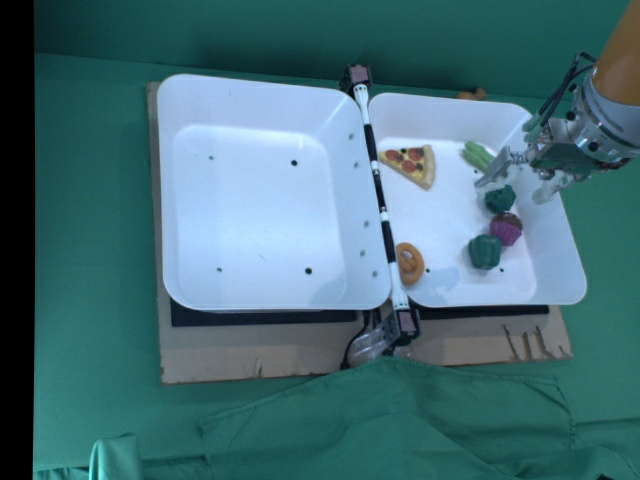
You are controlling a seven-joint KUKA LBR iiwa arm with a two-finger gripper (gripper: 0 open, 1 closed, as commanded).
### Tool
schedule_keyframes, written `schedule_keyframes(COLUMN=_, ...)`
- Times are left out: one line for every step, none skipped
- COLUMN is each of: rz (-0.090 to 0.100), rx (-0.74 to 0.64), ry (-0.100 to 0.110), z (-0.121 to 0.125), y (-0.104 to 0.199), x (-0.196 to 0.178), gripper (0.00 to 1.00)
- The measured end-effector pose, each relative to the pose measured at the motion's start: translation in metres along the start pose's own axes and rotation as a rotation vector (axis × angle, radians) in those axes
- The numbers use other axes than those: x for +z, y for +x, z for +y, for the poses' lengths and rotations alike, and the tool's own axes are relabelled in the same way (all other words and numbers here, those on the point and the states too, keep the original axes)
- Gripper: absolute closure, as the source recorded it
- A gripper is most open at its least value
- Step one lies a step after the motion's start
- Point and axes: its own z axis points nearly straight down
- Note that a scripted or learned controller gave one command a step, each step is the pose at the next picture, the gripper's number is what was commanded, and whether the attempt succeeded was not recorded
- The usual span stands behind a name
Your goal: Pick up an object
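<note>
Camera view gives you six toys in the right bin (560,286): one pizza wedge (410,161), one ridged pretzel (409,262), four knobbly vegetables; the gripper (520,178) hangs spread, holding nothing.

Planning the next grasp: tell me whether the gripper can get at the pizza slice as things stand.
Probably yes. The pizza slice lies flat and alone in the right bin, nothing over or against it; the gripper hovers in that bin.
</note>
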Motion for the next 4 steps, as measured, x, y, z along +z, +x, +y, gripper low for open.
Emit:
schedule_keyframes(rz=0.0, rx=0.008, ry=0.008, z=-0.027, y=-0.058, x=0.081, gripper=0.0)
schedule_keyframes(rz=0.0, rx=-0.003, ry=0.002, z=0.047, y=-0.044, x=0.153, gripper=0.0)
schedule_keyframes(rz=-0.004, rx=-0.003, ry=-0.007, z=0.145, y=-0.079, x=0.163, gripper=0.0)
schedule_keyframes(rz=-0.002, rx=0.001, ry=0.0, z=0.175, y=-0.078, x=0.176, gripper=0.0)
